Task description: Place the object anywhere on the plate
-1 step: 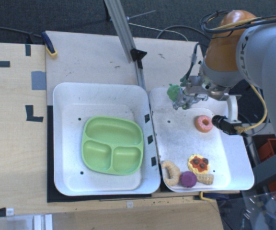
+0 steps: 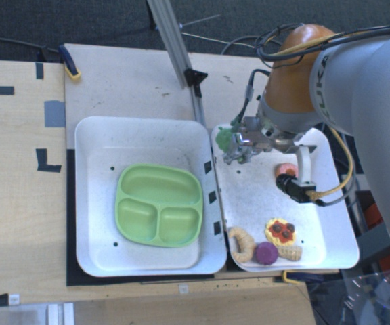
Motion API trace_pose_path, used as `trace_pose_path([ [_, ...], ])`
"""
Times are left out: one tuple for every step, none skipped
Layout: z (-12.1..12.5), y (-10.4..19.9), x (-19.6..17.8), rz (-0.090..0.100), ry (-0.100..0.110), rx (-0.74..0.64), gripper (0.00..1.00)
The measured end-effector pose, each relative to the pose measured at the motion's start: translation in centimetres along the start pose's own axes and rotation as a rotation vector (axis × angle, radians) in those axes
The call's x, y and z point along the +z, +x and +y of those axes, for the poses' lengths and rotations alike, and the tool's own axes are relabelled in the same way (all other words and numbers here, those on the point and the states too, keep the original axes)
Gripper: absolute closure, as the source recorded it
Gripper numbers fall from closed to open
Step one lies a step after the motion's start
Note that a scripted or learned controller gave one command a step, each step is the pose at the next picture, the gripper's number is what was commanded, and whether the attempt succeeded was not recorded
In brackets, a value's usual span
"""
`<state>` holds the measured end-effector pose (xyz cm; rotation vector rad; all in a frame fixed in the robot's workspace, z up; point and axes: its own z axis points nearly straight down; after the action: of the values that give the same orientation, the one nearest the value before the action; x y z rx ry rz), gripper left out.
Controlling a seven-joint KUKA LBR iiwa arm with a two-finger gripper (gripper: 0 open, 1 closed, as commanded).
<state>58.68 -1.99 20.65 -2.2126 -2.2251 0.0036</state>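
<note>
A small green object (image 2: 223, 138) lies at the right bin's (image 2: 337, 246) ten o'clock corner, touching the gripper (image 2: 235, 151); whether it is pinched I cannot tell; the arm (image 2: 296, 80) bends in from three o'clock; the green plate (image 2: 159, 205) sits mid left bin (image 2: 90, 202), rims open all round.

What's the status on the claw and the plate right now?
Claw low over right bin, far-left corner, by green item. Green plate bare in left bin. Toy foods at near edge.
</note>
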Motion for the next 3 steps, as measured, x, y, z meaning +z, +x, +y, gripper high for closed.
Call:
trace_pose_path([
  [-1.2, 4.3, -0.8, 0.001, -0.001, -0.001, 1.00],
  [-3.6, 10.2, -1.8, 0.001, -0.001, -0.003, 1.00],
  [-5.8, 15.4, -2.0, 0.000, 0.000, -0.003, 1.00],
])
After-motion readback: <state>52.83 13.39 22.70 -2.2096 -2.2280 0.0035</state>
